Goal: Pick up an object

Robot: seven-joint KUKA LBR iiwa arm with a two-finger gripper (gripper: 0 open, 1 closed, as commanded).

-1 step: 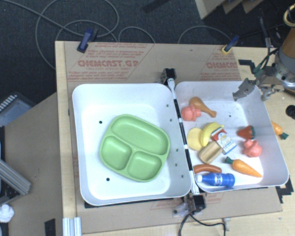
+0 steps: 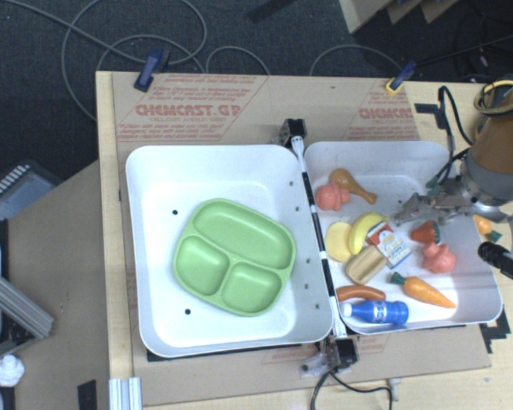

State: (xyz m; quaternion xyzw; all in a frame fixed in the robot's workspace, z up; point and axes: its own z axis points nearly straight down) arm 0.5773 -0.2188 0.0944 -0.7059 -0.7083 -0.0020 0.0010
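Clutter fills the right bin [image 2: 410,154], where your gripper [image 2: 432,203] hangs with fingers spread and nothing between them above a small red toy [image 2: 424,232], so drop straight onto it and close slowly, keeping clear of the pink piece [image 2: 439,258] just beside it.

Camera count: 1 view, fixed above the bench [image 2: 239,101]
Angle: looks down at a slant; the bench's far edge lies toward the top of the picture, its near edge toward the bottom
Distance: far enough back to take in both bins whole, with dark floor [image 2: 51,101] and cables beyond the bench
Left bin [image 2: 154,186]: sits around the middle of the picture; holds a green tray [image 2: 232,256]
Right bin [image 2: 393,156]: reaches close to the right edge
Arm [image 2: 496,156]: comes in from the right edge, over the right bin; partly cut off by the frame
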